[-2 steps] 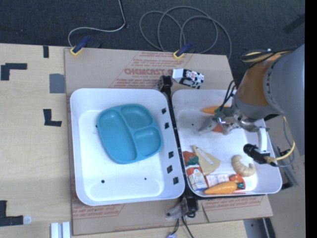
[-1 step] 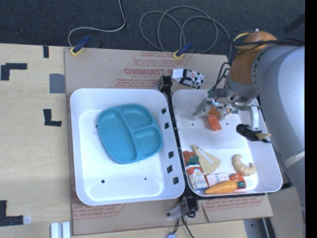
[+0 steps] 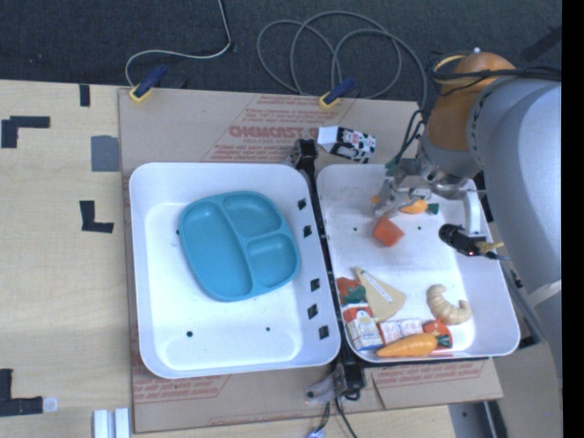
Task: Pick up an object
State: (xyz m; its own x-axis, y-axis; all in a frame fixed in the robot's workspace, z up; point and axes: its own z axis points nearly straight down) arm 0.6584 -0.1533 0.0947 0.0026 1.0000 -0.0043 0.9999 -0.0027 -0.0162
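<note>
Jaws (image 3: 399, 199): state I cannot tell; low in right bin (image 3: 474, 331), far end. Blue divided plate (image 3: 239, 243): left bin (image 3: 155, 336). Orange block (image 3: 388, 233): just beside jaws. I judge crowding risks a knock, not a grasp.

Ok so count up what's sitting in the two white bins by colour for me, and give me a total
Blue: 1, the divided plate in the left bin
Orange: 3, the block, the carrot, and a piece beside the claw
Cream or tan: 2, the wedge and the curved piece
Red and white: 2, the small item and the packet
Total: 8
</note>
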